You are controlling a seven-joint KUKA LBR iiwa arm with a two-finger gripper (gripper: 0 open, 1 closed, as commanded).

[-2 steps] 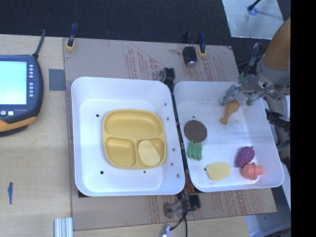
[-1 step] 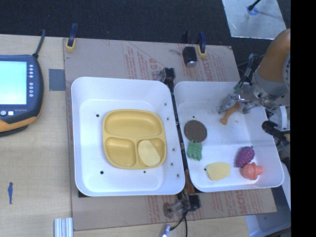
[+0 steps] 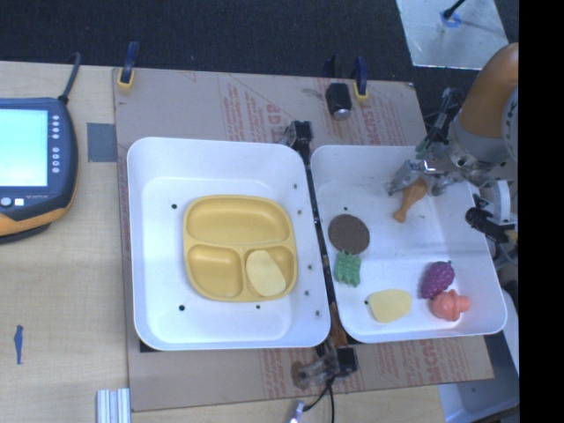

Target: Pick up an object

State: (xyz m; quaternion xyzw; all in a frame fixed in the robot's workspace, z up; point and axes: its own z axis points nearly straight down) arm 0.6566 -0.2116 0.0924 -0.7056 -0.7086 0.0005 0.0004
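While the grey arm with its orange band [image 3: 489, 91] reaches in over the far right corner of the right-hand white bin [image 3: 493, 324], the pincer [image 3: 421, 173] sits low at the tan, drumstick-shaped toy piece [image 3: 409, 201]. The piece's upper end lies right at the metal fingertips, but whether they grip it or merely touch it I cannot tell, nor how wide they stand. Its long axis runs at a slant from the pincer down toward the bin's floor, so a grasp probably has to close across that axis. Further from the pincer lie a brown round disc [image 3: 349, 233], a green knobbly block [image 3: 347, 269], a pale yellow oval [image 3: 389, 305], a purple grape cluster [image 3: 436, 278] and an orange-pink lump [image 3: 449, 306]. Farthest off, in the left bin [image 3: 159, 324], rests a yellow divided plate [image 3: 238, 247].
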